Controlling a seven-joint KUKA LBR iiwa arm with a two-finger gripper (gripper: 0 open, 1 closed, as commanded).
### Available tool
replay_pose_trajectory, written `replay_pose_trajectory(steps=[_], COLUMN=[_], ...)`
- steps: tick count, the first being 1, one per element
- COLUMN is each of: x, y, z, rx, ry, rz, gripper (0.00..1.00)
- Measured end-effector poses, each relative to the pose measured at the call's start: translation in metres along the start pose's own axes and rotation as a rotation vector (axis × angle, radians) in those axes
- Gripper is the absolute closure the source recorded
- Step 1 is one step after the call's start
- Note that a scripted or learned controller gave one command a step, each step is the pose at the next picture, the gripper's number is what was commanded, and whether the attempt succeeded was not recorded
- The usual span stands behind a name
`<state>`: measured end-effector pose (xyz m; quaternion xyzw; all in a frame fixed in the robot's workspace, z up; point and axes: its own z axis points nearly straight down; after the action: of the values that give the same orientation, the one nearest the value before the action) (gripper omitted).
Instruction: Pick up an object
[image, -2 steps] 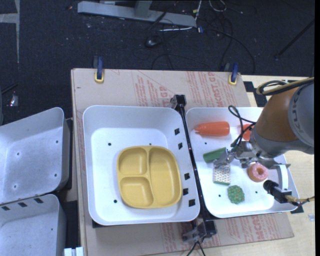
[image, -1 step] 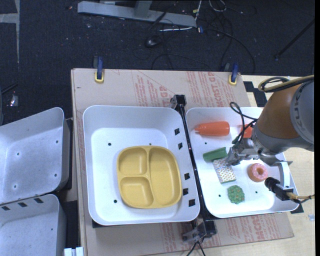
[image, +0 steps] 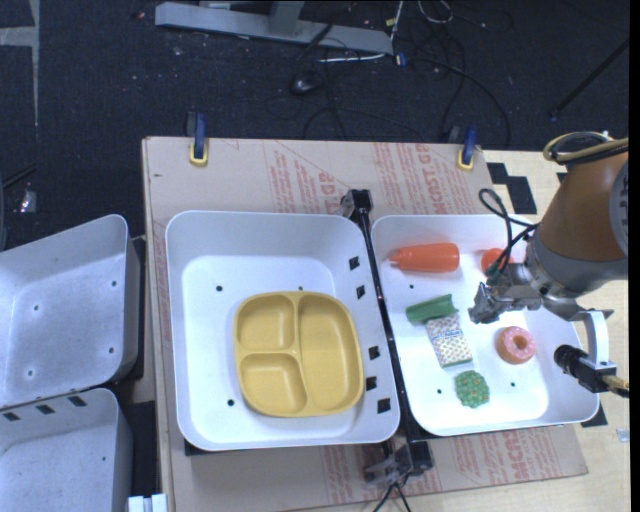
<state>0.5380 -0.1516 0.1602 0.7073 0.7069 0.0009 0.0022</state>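
Observation:
The right bin (image: 430, 415) holds an orange carrot-shaped toy (image: 425, 258), a green block (image: 429, 309), a speckled white packet (image: 449, 340), a green broccoli-like piece (image: 472, 388) and a pink ring donut (image: 516, 345). A small red-orange object (image: 493, 262) lies at the bin's back right, partly hidden by the arm. My gripper (image: 487, 304) hangs low over the right bin, between the green block and the donut, just right of the packet. Nothing shows between its fingers.
The left bin (image: 200, 250) bears a yellow divided plate (image: 298, 352). A black divider (image: 375, 300) runs between the bins. The grey and orange arm (image: 585, 225) covers the right bin's far right side. Grey trays (image: 60, 300) lie off the bench at left.

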Motion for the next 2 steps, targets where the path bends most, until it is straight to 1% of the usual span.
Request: replay_pose_trajectory(steps=[1,2], x=[0.000,0.045], y=[0.002,-0.001], z=[-0.053,-0.050], rx=[-0.002,0.006], ry=[0.000,0.004], rz=[-0.003,-0.007], gripper=[1.00,1.00])
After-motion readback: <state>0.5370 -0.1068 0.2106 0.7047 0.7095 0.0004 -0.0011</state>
